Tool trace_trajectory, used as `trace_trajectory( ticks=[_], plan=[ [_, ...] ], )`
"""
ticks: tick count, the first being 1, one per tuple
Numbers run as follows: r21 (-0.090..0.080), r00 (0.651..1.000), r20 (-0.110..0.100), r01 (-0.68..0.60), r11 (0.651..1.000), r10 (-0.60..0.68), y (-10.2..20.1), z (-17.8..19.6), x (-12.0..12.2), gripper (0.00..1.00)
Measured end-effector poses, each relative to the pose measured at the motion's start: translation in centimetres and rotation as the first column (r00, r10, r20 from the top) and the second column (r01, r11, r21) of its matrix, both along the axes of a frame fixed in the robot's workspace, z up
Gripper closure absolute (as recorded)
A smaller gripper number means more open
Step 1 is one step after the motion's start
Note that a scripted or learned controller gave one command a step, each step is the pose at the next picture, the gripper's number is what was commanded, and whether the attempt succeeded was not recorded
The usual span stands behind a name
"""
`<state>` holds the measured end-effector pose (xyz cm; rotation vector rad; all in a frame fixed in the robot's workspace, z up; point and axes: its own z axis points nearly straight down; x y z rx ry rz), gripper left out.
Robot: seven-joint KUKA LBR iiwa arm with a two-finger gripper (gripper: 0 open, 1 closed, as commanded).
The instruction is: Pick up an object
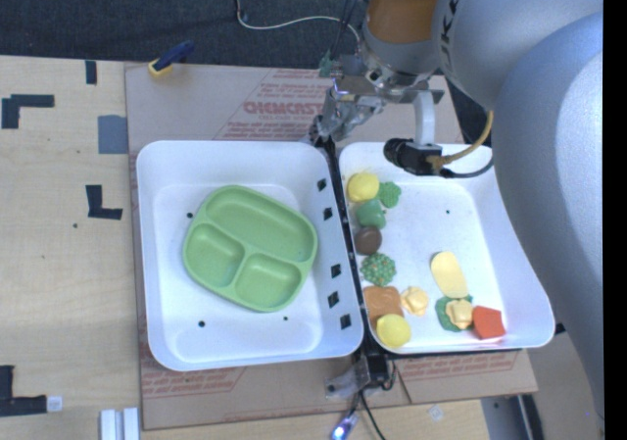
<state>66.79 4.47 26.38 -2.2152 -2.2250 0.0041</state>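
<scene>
- The step in hand looks like the approach: the end effector (338, 124) hangs above the far end of the rim shared by the two bins, with nothing seen between its parts.
- Whether it is open or closed I cannot tell; the mechanism is dark, cluttered and too small to read.
- The candidates lie in the right bin (509, 262): a yellow ball (362, 185) nearest, a green piece (389, 195) touching it, then a brown ball (368, 239) and a broccoli-like piece (378, 268) along the left wall.
- Nearer the camera sit a yellow oval (449, 274) and an orange block (488, 322), well apart from the tool.
- The left bin (162, 232) holds a green divided plate (251, 247).
- The next move likely calls for a short shift towards the yellow ball, then a straight descent; its crowding against the wall could spoil the grasp.
</scene>
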Motion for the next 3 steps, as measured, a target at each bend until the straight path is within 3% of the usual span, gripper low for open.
trace_trajectory(
  ticks=[1,2,3],
  plan=[
    [0.004,1.0,0.02,-0.002,1.0,0.002,3.4,15.0,0.1,1.0],
    [0.002,1.0,0.002,-0.005,1.0,0.005,10.7,15.4,-7.9,1.0],
    [-0.003,1.0,-0.005,0.004,1.0,-0.004,10.4,7.3,-4.7,1.0]
  ],
)
